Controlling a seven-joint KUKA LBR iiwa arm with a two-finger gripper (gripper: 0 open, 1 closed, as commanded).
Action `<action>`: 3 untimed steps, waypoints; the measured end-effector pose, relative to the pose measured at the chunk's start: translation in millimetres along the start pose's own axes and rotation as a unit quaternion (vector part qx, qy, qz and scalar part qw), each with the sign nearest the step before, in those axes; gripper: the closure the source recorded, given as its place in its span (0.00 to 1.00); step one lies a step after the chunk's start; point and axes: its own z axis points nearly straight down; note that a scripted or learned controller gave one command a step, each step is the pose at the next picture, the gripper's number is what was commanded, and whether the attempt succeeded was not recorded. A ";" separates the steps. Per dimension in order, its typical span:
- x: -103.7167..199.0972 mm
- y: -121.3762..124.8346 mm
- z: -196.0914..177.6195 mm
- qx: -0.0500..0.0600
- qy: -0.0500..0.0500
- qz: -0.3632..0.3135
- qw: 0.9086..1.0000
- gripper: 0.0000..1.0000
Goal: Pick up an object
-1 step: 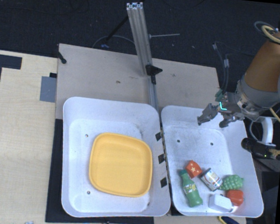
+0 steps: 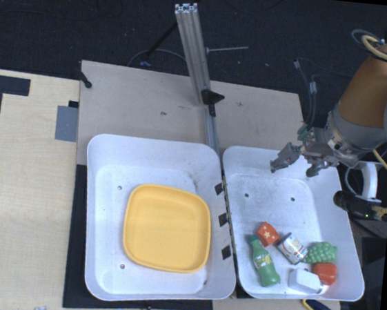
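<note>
My gripper (image 2: 295, 161) hangs spread and empty above the right bin's (image 2: 273, 188) far edge; the green bottle (image 2: 264, 262) lies near its front. Probably best dropping straight, straddling its narrow body.

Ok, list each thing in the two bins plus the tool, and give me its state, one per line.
Tool: open, fingers spread, holding nothing, above the right bin's far edge.
Yellow plate: flat in the left bin, nothing on it.
Green bottle: lying on its side.
Red box with star: lying tilted, beside the bottle.
Small can: tipped on its side.
Green grapes: resting by the can.
Red tomato: resting near the bin's corner.
</note>
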 end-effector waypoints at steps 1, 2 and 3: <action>1.6 4.1 43.9 0.002 0.000 0.000 1.000 0.00; -3.9 -0.9 89.4 0.002 0.000 0.000 1.000 0.00; -3.1 -2.2 142.3 0.002 0.000 0.000 1.000 0.00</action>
